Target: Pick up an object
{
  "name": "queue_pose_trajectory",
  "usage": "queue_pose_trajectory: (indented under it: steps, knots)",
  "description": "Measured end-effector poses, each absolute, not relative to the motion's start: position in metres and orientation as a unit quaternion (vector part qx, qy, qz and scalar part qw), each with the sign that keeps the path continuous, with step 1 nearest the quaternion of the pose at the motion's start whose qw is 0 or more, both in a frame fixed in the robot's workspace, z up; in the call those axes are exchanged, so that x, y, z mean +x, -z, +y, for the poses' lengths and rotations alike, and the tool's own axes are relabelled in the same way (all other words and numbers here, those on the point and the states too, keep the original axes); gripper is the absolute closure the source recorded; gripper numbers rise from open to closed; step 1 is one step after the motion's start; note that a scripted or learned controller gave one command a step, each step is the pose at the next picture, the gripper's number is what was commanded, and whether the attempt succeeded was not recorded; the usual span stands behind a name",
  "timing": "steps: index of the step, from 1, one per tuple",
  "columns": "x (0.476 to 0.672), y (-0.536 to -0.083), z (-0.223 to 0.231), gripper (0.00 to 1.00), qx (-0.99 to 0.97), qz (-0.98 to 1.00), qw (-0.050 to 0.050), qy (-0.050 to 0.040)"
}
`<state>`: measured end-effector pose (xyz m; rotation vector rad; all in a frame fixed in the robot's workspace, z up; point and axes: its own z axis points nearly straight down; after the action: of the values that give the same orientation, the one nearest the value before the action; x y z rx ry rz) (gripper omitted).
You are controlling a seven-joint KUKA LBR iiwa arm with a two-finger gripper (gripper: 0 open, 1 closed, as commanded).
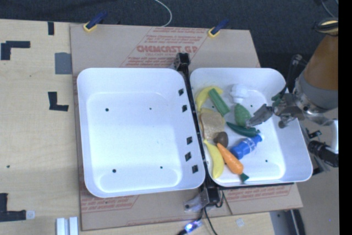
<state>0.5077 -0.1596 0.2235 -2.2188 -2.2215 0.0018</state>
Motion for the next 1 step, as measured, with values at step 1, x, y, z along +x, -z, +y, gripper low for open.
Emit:
queue_pose_trajectory:
  steps: [1]
  knots:
    - [0.5403, -0.0984, -0.1504, 0.00, -0.707, -0.707, -0.004, 0.0008]
